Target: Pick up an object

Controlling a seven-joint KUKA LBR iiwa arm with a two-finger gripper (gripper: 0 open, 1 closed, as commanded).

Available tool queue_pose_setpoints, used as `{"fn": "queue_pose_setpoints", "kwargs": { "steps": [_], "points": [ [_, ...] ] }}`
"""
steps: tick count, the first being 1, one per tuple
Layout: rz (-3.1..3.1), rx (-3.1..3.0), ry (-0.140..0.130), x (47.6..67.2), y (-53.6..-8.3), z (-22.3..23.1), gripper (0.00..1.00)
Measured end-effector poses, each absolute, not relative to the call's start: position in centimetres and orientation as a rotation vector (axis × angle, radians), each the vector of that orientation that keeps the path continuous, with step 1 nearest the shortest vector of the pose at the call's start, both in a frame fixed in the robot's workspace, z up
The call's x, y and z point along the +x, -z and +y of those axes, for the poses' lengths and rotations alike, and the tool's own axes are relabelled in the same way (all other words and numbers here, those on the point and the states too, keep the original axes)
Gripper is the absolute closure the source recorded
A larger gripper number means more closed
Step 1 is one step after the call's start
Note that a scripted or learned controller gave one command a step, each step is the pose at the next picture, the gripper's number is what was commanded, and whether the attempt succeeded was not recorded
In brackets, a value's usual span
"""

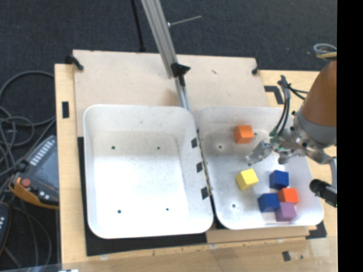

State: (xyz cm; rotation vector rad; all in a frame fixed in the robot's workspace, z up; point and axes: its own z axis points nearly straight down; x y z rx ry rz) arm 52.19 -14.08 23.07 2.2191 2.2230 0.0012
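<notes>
**Arm low over the right bin**

On the wooden bench (142, 78), the arm reaches in from the right; its gripper (262, 151) hangs over the right bin (218, 126), fingers' spread unclear, between the orange cube (244, 133) and yellow cube (247, 178); the blue cube (278, 178) sits nearby.

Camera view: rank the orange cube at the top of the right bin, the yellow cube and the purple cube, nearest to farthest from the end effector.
Measured from the end effector in the right bin:
1. Small orange foam cube, up and left of it, near the bin's far edge.
2. Small yellow foam cube, below and left of it; only slightly farther.
3. Small purple foam cube, at the bin's near right corner; clearly farthest.
</notes>
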Motion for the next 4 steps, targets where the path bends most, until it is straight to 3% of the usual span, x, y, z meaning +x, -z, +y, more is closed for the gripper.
{"fn": "queue_pose_setpoints", "kwargs": {
  "steps": [1, 2, 3, 4],
  "points": [
    [2.221, 2.217, 0.001, 54.8, -9.5, -13.1, 0.00],
    [2.206, 2.226, -0.007, 55.0, -10.9, -13.2, 1.00],
    [2.203, 2.230, -0.007, 54.9, -10.8, -13.2, 0.00],
    [2.215, 2.223, 0.000, 49.6, -9.8, -16.3, 0.00]
  ]
}}
